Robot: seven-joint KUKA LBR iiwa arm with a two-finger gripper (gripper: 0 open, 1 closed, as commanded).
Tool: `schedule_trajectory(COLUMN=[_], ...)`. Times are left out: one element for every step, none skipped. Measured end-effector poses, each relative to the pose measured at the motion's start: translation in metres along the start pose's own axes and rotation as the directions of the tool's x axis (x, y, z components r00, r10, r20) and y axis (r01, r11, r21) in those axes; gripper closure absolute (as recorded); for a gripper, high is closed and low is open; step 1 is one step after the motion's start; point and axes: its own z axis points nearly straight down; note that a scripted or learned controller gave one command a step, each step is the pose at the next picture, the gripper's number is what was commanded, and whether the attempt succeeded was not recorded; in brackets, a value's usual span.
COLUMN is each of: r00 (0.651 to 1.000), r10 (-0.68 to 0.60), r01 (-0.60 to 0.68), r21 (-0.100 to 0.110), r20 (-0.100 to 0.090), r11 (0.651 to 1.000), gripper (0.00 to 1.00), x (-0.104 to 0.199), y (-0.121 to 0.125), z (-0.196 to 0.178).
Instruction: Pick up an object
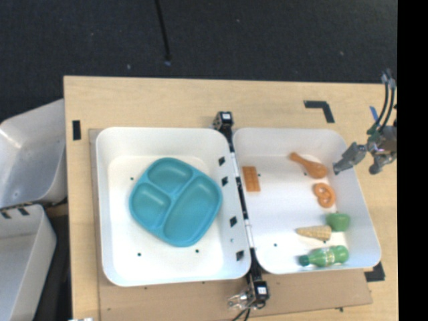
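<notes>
- Wooden bench (167,102) under everything, bearing two shallow white bins side by side.
- Left bin (110,259) holding just a big teal divided plate (175,201), three compartments, lying flat near the middle.
- Right bin (281,146) holding all the small stuff, strung down its right half.
- Gripper (364,158) poking in from the right, hovering at the right bin's upper right rim, fingers spread apart with nothing between them.
- Green toy bottle (326,255) on its side near the bottom right corner of that bin.
- Just above it, a pale cone-shaped thing (314,232), maybe an ice cream cone, touching or nearly touching a small green lump (339,221), probably a toy pepper, hard to tell.
- Orange spoon-like piece (309,164) near the top, closest to the gripper, just to its left.
- Orange pretzel-looking ring (324,193) below the spoon.
- Small orange rectangular block (251,178) off alone by the divider, well apart from the rest.
- Step in hand, by the look of it: approach, nothing grabbed yet.
- Next move probably calls for sliding left over the spoon piece, dropping down, lining the fingers across its thin handle, then closing. Flat and low, so easy to miss or just nudge.
</notes>
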Motion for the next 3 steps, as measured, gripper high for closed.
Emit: schedule_trajectory(r00=[1.000, 1.000, 1.000], r10=[-0.004, -0.004, -0.002], r01=[0.004, 0.004, 0.002], r21=[-0.012, -0.008, -0.006], r20=[0.003, 0.003, 0.002], r11=[1.000, 1.000, 1.000], gripper=[0.00, 0.00, 0.00], x=[0.001, 0.007, 0.008], y=[0.002, 0.007, -0.001], z=[-0.007, 0.040, 0.100])
